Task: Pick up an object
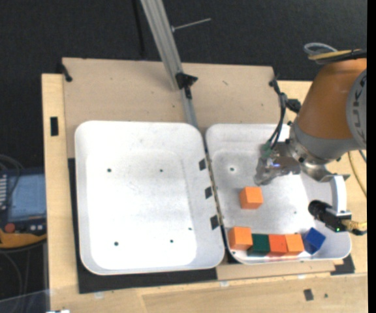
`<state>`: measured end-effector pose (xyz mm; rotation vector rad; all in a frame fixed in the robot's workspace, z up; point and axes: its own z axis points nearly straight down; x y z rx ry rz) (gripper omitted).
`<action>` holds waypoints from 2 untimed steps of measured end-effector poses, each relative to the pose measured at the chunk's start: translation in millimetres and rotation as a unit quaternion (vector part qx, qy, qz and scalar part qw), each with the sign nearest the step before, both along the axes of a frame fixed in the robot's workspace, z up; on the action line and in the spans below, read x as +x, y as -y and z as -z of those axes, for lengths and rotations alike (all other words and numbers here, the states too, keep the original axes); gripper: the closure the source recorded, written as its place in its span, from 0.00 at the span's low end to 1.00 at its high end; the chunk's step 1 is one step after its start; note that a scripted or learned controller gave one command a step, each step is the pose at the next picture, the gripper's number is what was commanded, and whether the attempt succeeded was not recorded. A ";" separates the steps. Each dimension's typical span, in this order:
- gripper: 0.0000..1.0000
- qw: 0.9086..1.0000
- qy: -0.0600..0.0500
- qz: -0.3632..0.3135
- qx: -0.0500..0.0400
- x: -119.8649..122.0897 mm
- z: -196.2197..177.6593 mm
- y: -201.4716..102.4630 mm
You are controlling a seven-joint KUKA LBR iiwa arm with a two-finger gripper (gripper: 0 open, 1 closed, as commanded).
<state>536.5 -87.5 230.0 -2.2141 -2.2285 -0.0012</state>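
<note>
We're looking down at the bench [142,70] w/ the two white bins side by side. The left bin [142,194] has just a few dark specks on its floor. The right bin [276,197] is where the stuff is.

The arm [335,109] comes in from the right, orange band up top, grey wrist below it. The gripper [267,168] hangs over the back-middle part of the right bin, pointing down and a bit left. Fingers: tbh we can't tell if they're spread or pressed together, that area's too dark and blurry. Nothing visible between them afaict.

Closest thing to grab is the lone orange block [251,197], sitting by itself on the bin floor just in front of the gripper, apart from it, not touching.

Along the front wall of the right bin there's a row of blocks packed together: another orange cube [241,237] at the left end, then a green block [260,244], a red-orange block [278,244], a lighter orange block [294,242], and a blue block [314,240] at the right end, tilted a bit.

Off the bench on the left there's a handheld pendant [21,204] w/ cables.
</note>
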 end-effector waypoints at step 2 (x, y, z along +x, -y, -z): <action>1.00 1.000 0.000 -0.001 0.001 8.7 7.2 -108.4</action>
